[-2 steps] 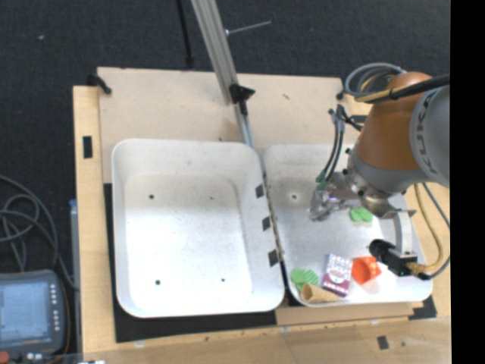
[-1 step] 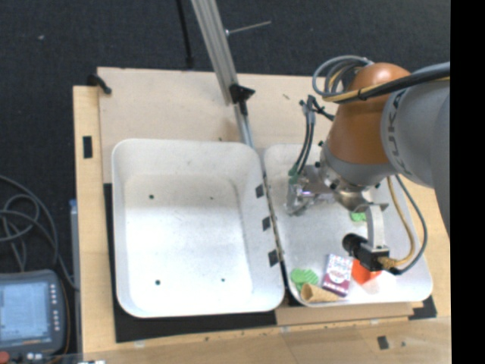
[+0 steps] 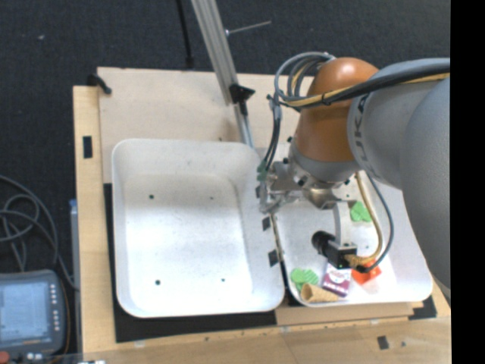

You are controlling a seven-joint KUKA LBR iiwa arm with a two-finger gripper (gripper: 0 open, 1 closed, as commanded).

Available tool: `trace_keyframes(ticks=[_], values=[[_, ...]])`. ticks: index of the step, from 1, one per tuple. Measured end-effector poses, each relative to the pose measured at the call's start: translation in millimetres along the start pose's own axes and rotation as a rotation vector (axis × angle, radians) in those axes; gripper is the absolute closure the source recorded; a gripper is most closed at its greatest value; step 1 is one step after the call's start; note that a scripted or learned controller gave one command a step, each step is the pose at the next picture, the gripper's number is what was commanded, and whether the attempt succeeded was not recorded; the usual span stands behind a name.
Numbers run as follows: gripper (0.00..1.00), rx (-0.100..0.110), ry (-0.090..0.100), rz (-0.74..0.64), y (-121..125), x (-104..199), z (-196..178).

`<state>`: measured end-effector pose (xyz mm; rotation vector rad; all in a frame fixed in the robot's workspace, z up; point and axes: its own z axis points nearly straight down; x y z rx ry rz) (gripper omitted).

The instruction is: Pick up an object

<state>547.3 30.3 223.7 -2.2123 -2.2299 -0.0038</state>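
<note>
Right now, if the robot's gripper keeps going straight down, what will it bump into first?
Probably the bare white floor of the right-hand shallow bin, beside the divider. The two-finger gripper hangs over that spot; depth is hard to judge from above.

Left bin (image 3: 136, 203): white plastic, smooth, slightly speckled
Bench (image 3: 167, 101): pale wood, matt
Arm (image 3: 402, 127): grey, smooth shell
Orange band (image 3: 333, 112): glossy
Post (image 3: 216, 40), upper middle: ribbed metal

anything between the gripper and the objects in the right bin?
Nothing visible does. The gripper hangs over the right bin's left wall; the green piece, cone and purple packet lie uncovered below it in the view.
</note>
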Motion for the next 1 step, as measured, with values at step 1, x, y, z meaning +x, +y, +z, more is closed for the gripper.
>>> trace_keyframes(ticks=[1], values=[[1.0,0.001,0.001,0.0,-17.7,47.4,-4.4]])
